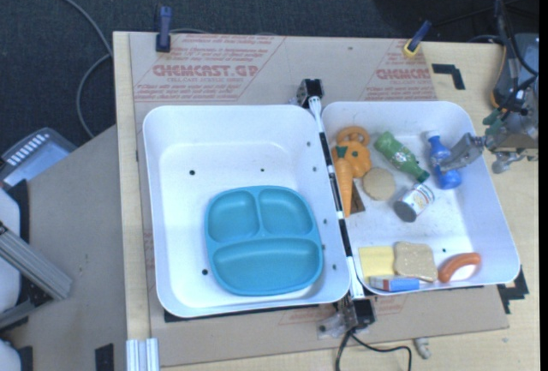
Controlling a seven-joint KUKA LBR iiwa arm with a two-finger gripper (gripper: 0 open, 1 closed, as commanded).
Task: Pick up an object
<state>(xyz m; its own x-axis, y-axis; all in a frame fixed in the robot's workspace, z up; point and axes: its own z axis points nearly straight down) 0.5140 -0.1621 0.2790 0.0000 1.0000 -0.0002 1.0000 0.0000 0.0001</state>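
1. Camera view, containers: the left bin (171,189) holds one blue divided plate (264,239), lying near its front right corner.
2. The right bin (488,215) holds the small things: an orange toy (351,157) against the left wall, a green bottle (398,155) beside it, a round tan piece (378,183), a small grey can (413,201) on its side, and a blue bottle (443,164) near the far right.
3. Along the near wall lie a yellow block (376,260), a tan bread slice (415,260), a blue marker (396,284) and an orange-rimmed piece (460,267).
4. The gripper (467,151) is at the bin's right wall, just beside the blue bottle; I cannot tell how the jaws stand or whether they touch it.
5. Open room: the right bin's middle right and the left bin's far half.
6. Around: clamps (163,26) on the worktop (257,69) at its far edge.
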